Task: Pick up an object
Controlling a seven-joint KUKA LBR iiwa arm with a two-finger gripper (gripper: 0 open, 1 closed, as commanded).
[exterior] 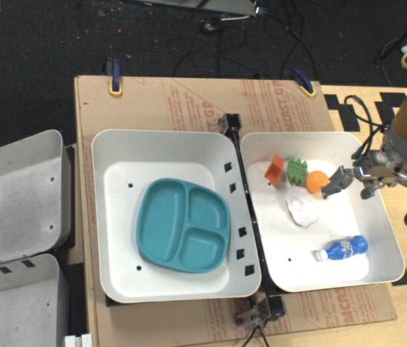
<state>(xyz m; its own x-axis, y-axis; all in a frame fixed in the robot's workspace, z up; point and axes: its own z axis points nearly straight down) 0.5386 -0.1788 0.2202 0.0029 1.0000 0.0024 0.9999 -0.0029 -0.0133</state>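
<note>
The grey arm (405, 132) reaches in over the right bin (376, 266), its claw (349, 182) spread apart and holding nothing, just beside an orange ball (317, 181); a blue bottle (344, 249) lies nearer the front rim.

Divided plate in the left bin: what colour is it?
Teal, plain and unpatterned; the divided plate shows clearly in the camera view.

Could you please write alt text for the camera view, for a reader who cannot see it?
The gripper hangs open over the right bin, beside an orange ball, green toy, red block, clear cup and blue bottle. The left bin holds a teal divided plate.
</note>
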